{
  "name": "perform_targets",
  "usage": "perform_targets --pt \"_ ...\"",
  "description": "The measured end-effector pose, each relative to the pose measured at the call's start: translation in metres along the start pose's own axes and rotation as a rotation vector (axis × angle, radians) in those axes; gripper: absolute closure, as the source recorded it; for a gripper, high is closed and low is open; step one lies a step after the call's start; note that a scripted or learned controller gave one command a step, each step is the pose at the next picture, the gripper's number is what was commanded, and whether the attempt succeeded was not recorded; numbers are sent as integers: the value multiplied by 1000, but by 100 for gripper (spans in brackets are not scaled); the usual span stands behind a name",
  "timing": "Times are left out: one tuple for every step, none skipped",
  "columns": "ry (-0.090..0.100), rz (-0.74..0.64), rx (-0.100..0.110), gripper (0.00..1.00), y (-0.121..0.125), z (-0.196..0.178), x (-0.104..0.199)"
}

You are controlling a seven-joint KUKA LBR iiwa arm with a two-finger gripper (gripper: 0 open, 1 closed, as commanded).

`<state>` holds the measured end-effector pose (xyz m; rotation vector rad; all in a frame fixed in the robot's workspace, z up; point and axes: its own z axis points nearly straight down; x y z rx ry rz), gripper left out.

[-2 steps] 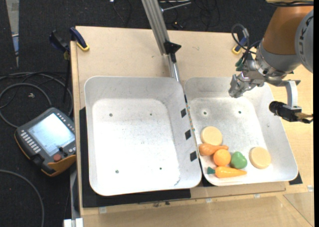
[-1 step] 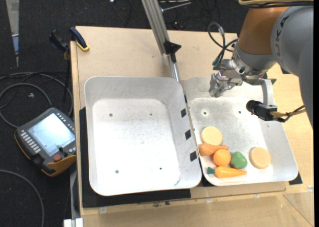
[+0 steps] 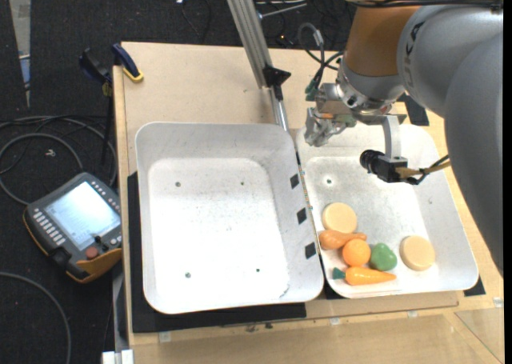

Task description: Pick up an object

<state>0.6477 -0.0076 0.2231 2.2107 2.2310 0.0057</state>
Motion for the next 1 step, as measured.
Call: perform_targets --pt "0 0 0 100 4 -14 56"
